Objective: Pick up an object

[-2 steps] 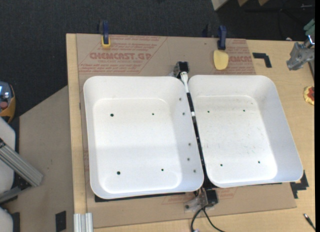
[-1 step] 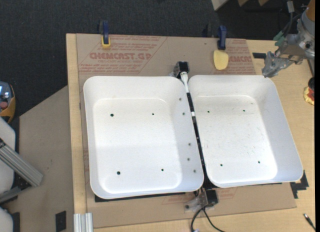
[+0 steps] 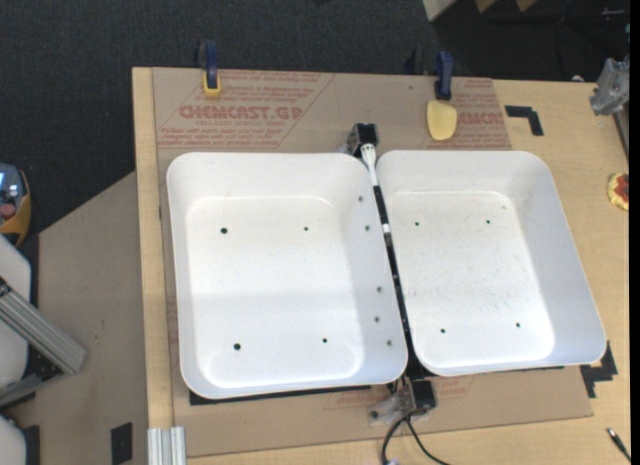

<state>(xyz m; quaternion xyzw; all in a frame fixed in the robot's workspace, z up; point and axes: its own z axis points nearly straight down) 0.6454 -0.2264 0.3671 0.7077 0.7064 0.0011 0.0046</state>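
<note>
Camera view: two white bins (image 3: 190, 253) side by side

- The left bin (image 3: 270, 288) is white and shallow, lies flat, and has four small dark dots on its floor.
- The right bin (image 3: 470, 278) looks the same and sits just beside it.

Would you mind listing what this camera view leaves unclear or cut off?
- Small red-and-yellow item, camera view: cut by the right edge, unidentifiable.
- Metal part at right: cropped, unidentifiable.
- Yellow piece beyond the right bin: too small to identify.
- Cable below the bins: runs off the bottom.
</note>
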